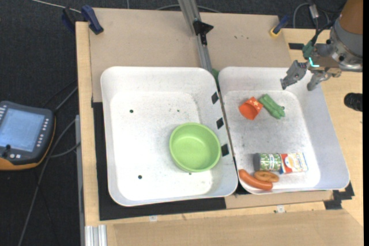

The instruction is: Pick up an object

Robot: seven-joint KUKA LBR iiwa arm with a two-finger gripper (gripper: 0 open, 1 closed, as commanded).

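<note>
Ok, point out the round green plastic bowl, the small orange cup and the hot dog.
Round green plastic bowl [195, 147], camera view, on its inner floor.
Small orange cup [250, 108], camera view, on its side wall.
Hot dog [255, 180], camera view, on the sausage's middle.

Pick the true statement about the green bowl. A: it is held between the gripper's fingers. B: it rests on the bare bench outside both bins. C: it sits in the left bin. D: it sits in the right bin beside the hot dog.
C: the green bowl lies inside the left bin, near its right wall, far from the gripper.
</note>
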